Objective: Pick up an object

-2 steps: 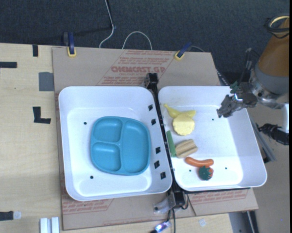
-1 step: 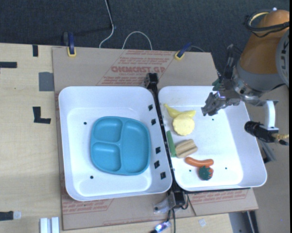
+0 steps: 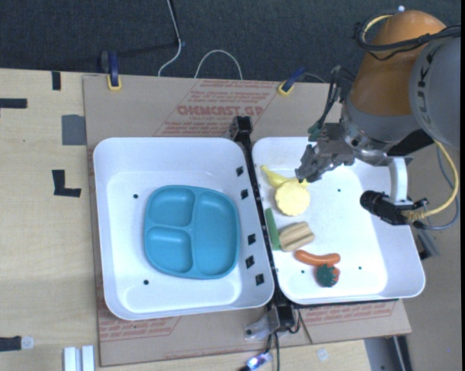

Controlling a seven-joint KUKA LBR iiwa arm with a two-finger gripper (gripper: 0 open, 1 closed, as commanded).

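Observation:
The right bin (image 3: 371, 230) holds several toy foods along its left side: a yellow banana-like piece (image 3: 272, 177), a round yellow piece (image 3: 292, 199), a tan bread-like roll (image 3: 295, 235), a green strip (image 3: 271, 227), an orange carrot (image 3: 318, 258) and a small green and red piece (image 3: 328, 275). My gripper (image 3: 308, 171) hangs low over the bin's upper left part, just above and right of the round yellow piece. Nothing shows between its fingers.
The left bin (image 3: 116, 168) holds a blue divided plate (image 3: 192, 232). A black divider with clips (image 3: 251, 199) runs between the bins. The arm's grey and orange body (image 3: 394, 68) looms over the right bin's upper right. A black cable fitting (image 3: 387, 205) sits over the bin's right side.

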